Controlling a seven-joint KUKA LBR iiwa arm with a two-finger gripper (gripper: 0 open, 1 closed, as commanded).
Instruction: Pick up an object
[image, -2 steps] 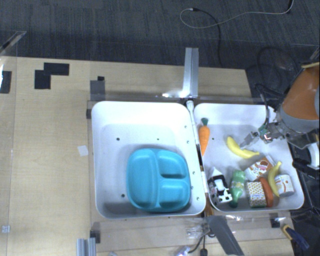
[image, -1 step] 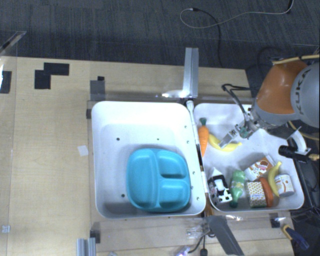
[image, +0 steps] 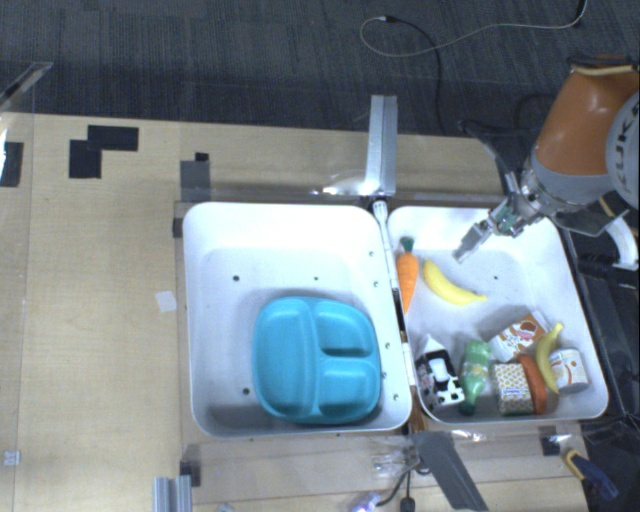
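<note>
Approach step: the gripper (image: 478, 240), finger state indeterminable, hangs above the right bin (image: 570, 275) near the banana (image: 450, 287); next, descend onto it.

Plenty of open floor in the left bin (image: 215, 290) along its far and left sides; the blue divided tray (image: 318, 358) fills the near middle, close to the divider wall. Over in the right bin (image: 570, 270), the far right stretch of white floor lies bare. The carrot (image: 407, 278) hugs the divider and the banana (image: 450, 285) lies just beside it, a narrow gap between them. The near end is packed: a black-and-white carton (image: 437, 375), green bottle (image: 475, 365), small boxes (image: 515, 388) and a can (image: 570, 370) crowd together, touching, no clear lane among them. The gripper (image: 480, 238) hangs over the far bare patch, beyond the banana.
</note>
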